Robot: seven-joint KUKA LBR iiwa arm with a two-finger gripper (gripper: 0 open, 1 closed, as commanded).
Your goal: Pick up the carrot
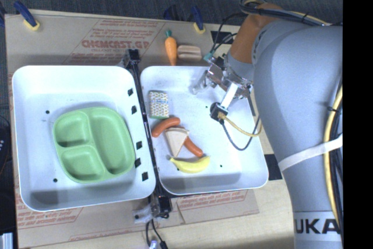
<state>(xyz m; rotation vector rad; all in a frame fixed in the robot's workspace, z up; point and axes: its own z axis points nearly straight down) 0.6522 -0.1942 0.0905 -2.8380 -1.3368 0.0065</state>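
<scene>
The carrot (170, 49), orange with a green top, lies on the cardboard just behind the right bin's back rim (175, 69), outside both bins. Right of it, touching or nearly touching, is a tan bread-like piece (189, 53). My gripper (199, 85) hangs over the back part of the right bin, right of and nearer than the carrot, about a hand's width away. It is small and seen from above, with no object showing at its tip.
The right bin holds a wrapped packet (158, 104), a sausage (165, 125), a sandwich wedge (176, 140), a small orange piece (194, 148) and a banana (189, 165). A green divided plate (93, 143) sits in the left bin. A cable (239, 136) loops below the wrist.
</scene>
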